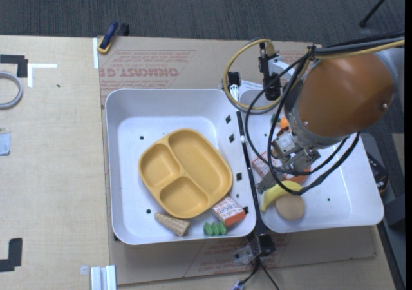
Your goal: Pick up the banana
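The banana (pixel 275 193) is yellow and lies near the front left corner of the right bin (pixel 347 208), its left end close to the wall between the bins. My gripper (pixel 270 182) hangs under the orange-banded wrist (pixel 341 95), right over the banana's upper side and seemingly touching it. The arm and its cables hide most of the gripper. A tan round item (pixel 291 209) rests against the banana's front side.
The left bin (pixel 129 153) holds a yellow divided plate (pixel 185 173), a wafer piece (pixel 172 223), a green item (pixel 215 228) and a red-orange box (pixel 230 211). A red-and-white packet (pixel 259 166) and an orange item (pixel 284 127) lie in the right bin under the arm.
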Controlling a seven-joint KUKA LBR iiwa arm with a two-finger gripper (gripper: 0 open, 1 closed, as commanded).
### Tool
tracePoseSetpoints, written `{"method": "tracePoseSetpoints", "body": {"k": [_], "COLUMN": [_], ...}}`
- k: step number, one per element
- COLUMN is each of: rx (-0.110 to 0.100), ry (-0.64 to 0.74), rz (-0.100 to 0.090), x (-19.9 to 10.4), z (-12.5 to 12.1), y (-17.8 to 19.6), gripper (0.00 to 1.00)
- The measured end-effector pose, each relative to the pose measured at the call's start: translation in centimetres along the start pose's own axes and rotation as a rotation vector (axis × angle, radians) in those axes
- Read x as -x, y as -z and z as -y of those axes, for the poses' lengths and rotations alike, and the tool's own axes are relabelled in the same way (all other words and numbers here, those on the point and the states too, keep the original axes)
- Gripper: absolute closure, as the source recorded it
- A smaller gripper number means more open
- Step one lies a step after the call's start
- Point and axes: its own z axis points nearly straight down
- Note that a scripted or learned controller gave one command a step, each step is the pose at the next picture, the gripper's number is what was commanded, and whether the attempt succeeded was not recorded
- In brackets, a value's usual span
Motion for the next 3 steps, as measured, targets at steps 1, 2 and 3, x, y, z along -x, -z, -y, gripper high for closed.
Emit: {"method": "tracePoseSetpoints", "body": {"k": [1, 2, 3], "rx": [0.0, 0.0, 0.0], "ry": [0.0, 0.0, 0.0], "rz": [0.0, 0.0, 0.0], "x": [0.0, 0.0, 0.0], "z": [-0.01, -0.01, -0.01], "y": [-0.01, -0.01, -0.01], "gripper": [0.0, 0.0, 0.0]}}
